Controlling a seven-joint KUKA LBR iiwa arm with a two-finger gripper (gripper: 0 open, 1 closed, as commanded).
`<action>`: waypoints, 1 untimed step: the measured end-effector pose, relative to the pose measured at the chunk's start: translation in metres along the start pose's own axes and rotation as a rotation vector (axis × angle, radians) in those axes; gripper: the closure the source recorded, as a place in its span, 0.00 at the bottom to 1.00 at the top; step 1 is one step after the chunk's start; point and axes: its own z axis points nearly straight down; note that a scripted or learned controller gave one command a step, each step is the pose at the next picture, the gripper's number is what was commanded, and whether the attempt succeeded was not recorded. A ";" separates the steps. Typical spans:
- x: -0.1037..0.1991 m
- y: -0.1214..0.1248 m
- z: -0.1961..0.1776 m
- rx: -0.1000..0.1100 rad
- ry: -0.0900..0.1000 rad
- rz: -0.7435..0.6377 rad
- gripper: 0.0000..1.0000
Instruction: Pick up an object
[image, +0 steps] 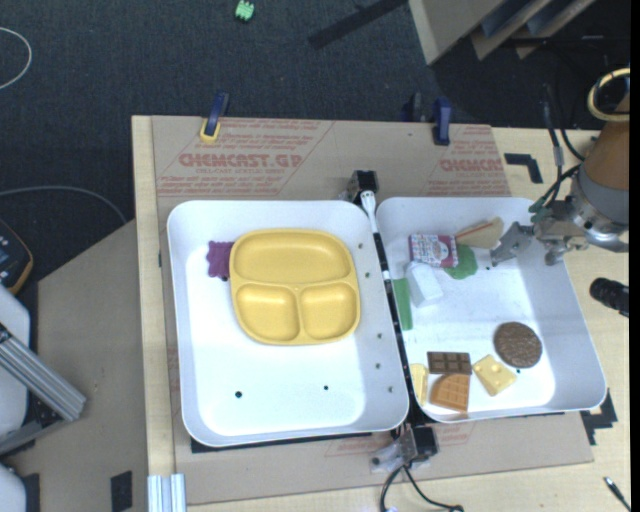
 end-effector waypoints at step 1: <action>0.002 0.009 0.058 -0.001 0.000 -0.002 0.00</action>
